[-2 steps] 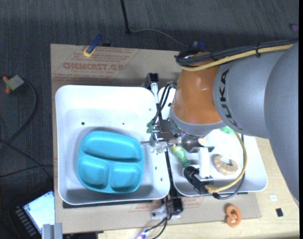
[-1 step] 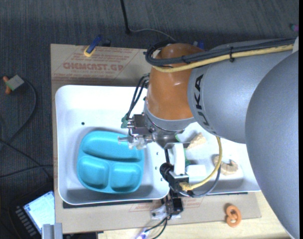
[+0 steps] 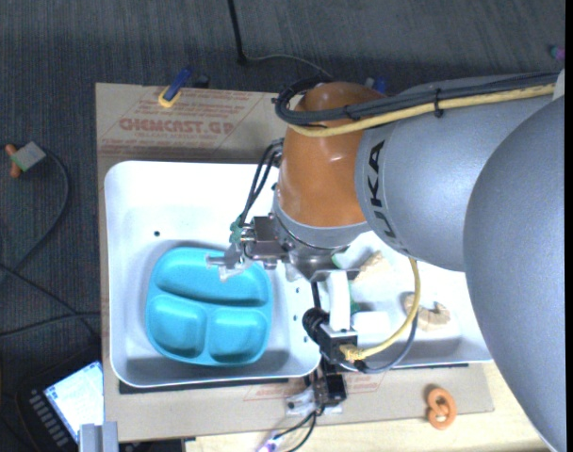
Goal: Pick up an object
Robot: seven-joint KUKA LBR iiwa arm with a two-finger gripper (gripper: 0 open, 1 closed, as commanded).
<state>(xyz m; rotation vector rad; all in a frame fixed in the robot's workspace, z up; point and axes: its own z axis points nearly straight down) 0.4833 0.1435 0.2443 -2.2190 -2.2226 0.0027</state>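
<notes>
A light blue divided plate [image 3: 206, 314] lies in the left bin [image 3: 126, 205], filling its lower middle. My gripper [image 3: 237, 255] hangs below the orange-banded wrist, right over the plate's upper right rim near the wall between the two bins. Nothing can be seen held in it. The arm hides most of the right bin [image 3: 456, 347]. Beside the arm, a small pale object [image 3: 372, 262] and a cream ring-shaped piece [image 3: 433, 314] lie in that bin.
An orange ring [image 3: 442, 406] lies on the bench in front of the right bin. A blue and yellow clamp [image 3: 173, 85] sits on the cardboard sheet [image 3: 173, 125] behind the bins. The left bin's upper half shows bare white floor.
</notes>
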